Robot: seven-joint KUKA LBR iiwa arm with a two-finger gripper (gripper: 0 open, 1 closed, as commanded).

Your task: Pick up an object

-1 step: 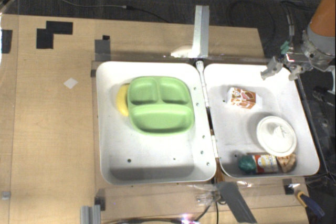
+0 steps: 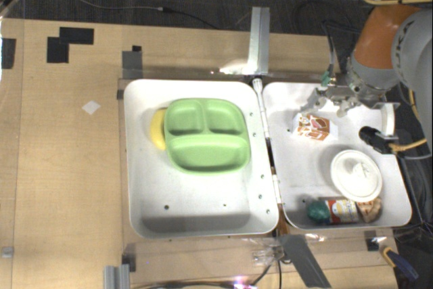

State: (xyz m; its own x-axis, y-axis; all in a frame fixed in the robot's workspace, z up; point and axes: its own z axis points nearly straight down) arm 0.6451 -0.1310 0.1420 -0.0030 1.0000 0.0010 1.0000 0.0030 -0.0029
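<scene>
My gripper (image 2: 328, 105) hangs over the far part of the right bin (image 2: 291, 166), its two fingers spread open with nothing between them. Just below and left of it an orange-and-white snack packet (image 2: 312, 126) lies on the bin floor, apart from the fingertips. Nearer the front sits a round white lid-like dish (image 2: 356, 174). Along the front wall lie a small can (image 2: 342, 210) on its side, a dark green object (image 2: 317, 212) to its left and a brownish item (image 2: 371, 210) to its right.
The left bin (image 2: 196, 213) holds a green divided plate (image 2: 205, 134) with a yellow banana-like object (image 2: 157, 130) peeking out from under its left edge. A metal post (image 2: 260, 44) stands behind the divider between the bins. The grey and orange arm (image 2: 385, 44) comes in from the upper right.
</scene>
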